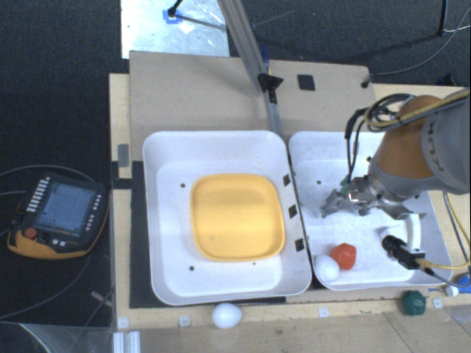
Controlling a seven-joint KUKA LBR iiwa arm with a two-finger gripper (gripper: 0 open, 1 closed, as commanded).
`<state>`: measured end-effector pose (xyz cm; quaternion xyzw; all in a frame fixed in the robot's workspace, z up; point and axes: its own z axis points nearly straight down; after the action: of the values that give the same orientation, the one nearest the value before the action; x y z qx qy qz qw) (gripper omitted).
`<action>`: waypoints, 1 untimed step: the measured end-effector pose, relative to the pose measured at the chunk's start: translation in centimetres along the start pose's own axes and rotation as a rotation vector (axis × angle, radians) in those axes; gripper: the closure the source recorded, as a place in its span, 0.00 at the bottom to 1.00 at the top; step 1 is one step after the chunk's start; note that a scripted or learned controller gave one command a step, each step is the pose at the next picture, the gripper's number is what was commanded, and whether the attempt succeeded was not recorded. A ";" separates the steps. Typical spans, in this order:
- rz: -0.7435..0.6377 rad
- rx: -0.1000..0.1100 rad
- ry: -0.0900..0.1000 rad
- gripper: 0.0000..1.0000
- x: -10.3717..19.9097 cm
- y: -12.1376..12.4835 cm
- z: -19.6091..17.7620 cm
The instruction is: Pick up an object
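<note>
In the right bin [316,160], a small red object [343,255] lies near the front wall. A white egg-shaped object [327,268] touches its left side, at the bin's front left corner. My gripper [333,203] hangs over the middle of this bin, pointing left, above and behind the red object and apart from it. I see nothing between its tips. The grey arm with its orange band [403,153] covers the bin's right part.
The left bin [165,160] holds a square yellow plate [237,216]. Outside the bins, a white egg [227,315] and a green ball [413,302] lie on the bench's front edge. A teach pendant [59,215] rests at far left. Cables run beside the arm.
</note>
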<state>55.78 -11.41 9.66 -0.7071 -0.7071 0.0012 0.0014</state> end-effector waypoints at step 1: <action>0.000 -0.005 -0.001 1.00 0.0 0.1 -1.3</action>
<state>55.94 -11.45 10.94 -0.7072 -0.7070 -0.0005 -0.0006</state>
